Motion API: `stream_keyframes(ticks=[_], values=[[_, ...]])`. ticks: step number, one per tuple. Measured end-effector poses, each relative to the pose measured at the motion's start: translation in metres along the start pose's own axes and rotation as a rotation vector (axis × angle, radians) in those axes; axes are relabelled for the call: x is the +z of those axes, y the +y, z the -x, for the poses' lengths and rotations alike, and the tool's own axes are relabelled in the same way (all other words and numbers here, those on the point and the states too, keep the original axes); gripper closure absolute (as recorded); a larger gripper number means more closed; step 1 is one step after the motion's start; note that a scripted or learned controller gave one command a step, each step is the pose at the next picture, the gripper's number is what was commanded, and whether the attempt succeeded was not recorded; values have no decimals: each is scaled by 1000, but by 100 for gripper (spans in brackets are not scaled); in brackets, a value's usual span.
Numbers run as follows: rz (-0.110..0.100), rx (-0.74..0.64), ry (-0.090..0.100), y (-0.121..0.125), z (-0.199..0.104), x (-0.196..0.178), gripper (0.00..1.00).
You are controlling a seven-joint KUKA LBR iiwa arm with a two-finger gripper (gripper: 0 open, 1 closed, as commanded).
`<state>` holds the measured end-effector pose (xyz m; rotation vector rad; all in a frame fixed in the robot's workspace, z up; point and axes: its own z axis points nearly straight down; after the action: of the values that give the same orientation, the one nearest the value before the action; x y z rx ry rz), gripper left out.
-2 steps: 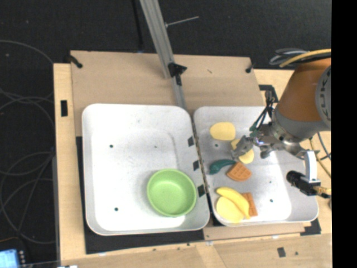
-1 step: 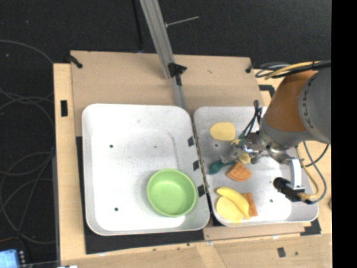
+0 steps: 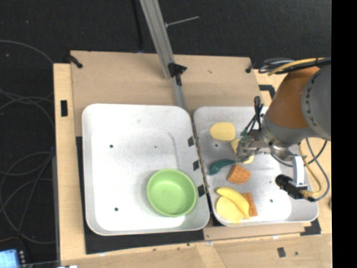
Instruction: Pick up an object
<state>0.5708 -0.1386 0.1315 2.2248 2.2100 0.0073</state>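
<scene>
The pincer (image 3: 245, 151) hangs low in the right bin (image 3: 268, 205); I cannot tell its state. An orange waffle piece (image 3: 239, 175) lies just below it.

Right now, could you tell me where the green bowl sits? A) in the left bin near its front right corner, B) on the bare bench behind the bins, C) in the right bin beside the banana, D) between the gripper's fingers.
A: the green bowl rests on the floor of the left bin, close to its front right corner.
</scene>
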Motion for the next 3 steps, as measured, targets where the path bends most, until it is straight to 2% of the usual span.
stream_keyframes(ticks=[1, 2, 3], values=[[-2, -10, 0, 7, 1, -45, 100], [1, -11, -1, 18, 3, -105, 100], [-6, -12, 1, 18, 3, -121, 100]])
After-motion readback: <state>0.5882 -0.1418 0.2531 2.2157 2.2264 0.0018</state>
